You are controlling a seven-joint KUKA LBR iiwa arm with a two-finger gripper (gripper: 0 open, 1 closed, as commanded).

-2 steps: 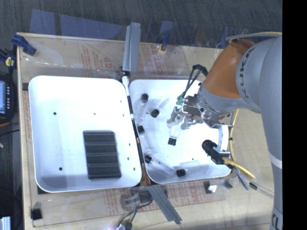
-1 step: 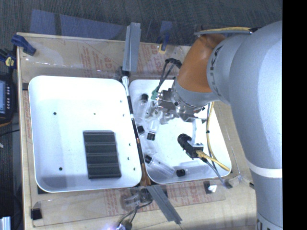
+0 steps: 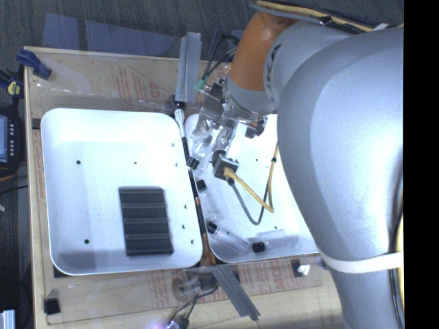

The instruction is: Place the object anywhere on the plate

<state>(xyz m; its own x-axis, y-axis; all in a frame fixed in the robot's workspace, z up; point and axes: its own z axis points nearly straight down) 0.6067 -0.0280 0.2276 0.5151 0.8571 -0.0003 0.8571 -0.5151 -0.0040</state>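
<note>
Against the lower wall of the right bin point(image 3: 248, 162), as the camera view has it: clear tube-like object point(image 3: 233, 238) with a dark end, lying flat, untouched; apparently the likeliest thing for the task, though too faint against the white floor to identify firmly. Just beside it, toward the arm, a second clear piece with a dark cap point(image 3: 258, 247); higher up by the dividing wall, a small dark piece point(image 3: 201, 184). All loose, probably resting where they rolled to a stop against the walls. Above the upper left part of the same bin: gripper point(image 3: 208, 141), pointed down, well apart from the tube-like object; open or closed cannot be told, and nothing legibly held. Trailing from it, a yellow cable point(image 3: 248, 192), looped slack over the bin floor, presumably to leave the wrist free to turn. Behind: grey arm point(image 3: 343, 149) with orange band point(image 3: 254, 53), covering much of the right bin. Across the divide, left bin point(image 3: 103, 149), holding the plate point(image 3: 145, 220), dark, ribbed, rectangular, flat near the lower wall, bare on top. Task judged not yet begun: pickup first, then carry over the divider.
</note>
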